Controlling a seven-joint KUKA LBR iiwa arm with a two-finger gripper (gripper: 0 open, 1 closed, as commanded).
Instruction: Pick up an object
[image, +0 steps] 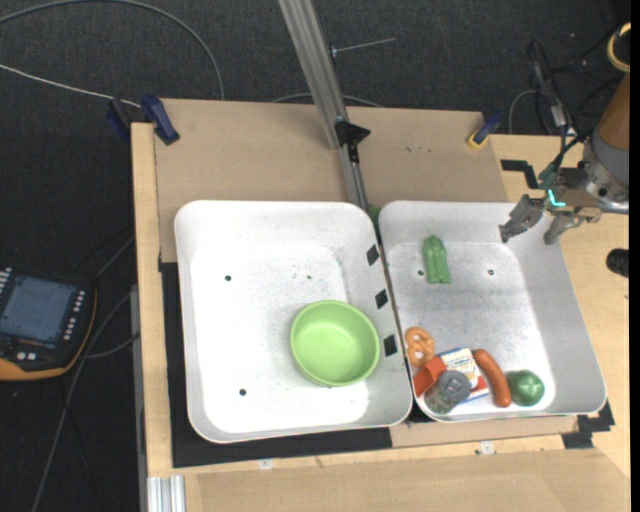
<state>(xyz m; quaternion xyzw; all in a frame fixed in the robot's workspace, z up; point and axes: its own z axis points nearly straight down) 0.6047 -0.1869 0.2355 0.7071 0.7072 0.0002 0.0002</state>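
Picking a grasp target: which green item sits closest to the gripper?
The small green oblong block, alone in the right bin's upper part, nearest the gripper. The green ball and green bowl lie farther off.

Robotics lab, teach pendant (40, 322), cabled bench (300, 140)

Plenty of open floor in the right bin (560, 300): the middle was bare, with just a green block (435, 259) near the far side. The near end was crammed, with a pretzel (418, 344), sausage (492, 376), green ball (526, 387) and small box (458, 362) jammed together. The left bin (215, 300) only had a green bowl (335, 343) near its right wall.
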